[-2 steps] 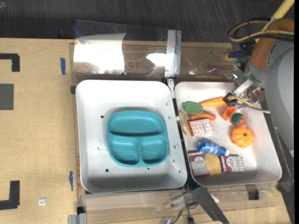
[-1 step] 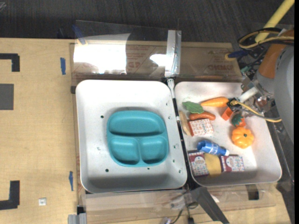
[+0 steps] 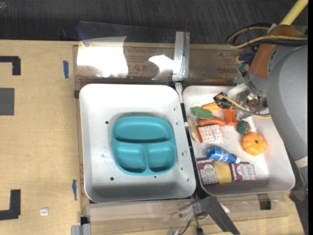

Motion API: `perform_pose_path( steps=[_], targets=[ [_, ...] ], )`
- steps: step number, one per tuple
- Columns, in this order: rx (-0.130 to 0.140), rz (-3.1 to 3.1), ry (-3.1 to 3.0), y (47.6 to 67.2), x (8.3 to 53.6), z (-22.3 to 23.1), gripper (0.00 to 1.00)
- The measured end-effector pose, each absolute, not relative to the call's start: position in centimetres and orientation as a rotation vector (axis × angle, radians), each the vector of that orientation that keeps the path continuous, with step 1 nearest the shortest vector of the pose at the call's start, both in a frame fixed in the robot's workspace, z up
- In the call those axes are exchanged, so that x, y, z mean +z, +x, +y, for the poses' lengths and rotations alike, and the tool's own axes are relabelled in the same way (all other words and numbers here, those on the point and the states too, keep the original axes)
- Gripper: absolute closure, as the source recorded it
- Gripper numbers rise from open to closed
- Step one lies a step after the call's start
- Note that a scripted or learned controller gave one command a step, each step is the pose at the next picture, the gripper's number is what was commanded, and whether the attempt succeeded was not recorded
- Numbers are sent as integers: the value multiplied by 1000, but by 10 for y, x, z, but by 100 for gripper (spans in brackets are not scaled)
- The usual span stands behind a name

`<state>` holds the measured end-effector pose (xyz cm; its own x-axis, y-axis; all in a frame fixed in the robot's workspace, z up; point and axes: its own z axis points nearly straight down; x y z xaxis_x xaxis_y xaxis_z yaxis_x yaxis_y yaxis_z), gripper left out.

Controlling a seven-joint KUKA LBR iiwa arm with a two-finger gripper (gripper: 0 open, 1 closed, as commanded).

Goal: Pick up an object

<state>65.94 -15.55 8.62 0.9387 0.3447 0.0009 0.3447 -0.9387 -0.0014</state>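
At right bin (image 3: 277,166) far edge, claw (image 3: 243,107); near-right corner bare.

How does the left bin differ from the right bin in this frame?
The left bin holds one thing, a teal divided tray lying flat; the right bin holds a clutter of small items, including an orange pumpkin and a blue bottle. The arm hangs over the right bin, not the left bin. Both are shallow and white.
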Motion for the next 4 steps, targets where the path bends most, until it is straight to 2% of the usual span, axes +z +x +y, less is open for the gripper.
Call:
perform_pose_path(
  steps=[1, 2, 4],
  targets=[
    [-7, -322, -3125, 657, 142, -128, 100],
    [-10, -323, -3123, 660, 187, -75, 100],
    [-2, -535, -3094, 660, 185, 52, 100]
  ],
)
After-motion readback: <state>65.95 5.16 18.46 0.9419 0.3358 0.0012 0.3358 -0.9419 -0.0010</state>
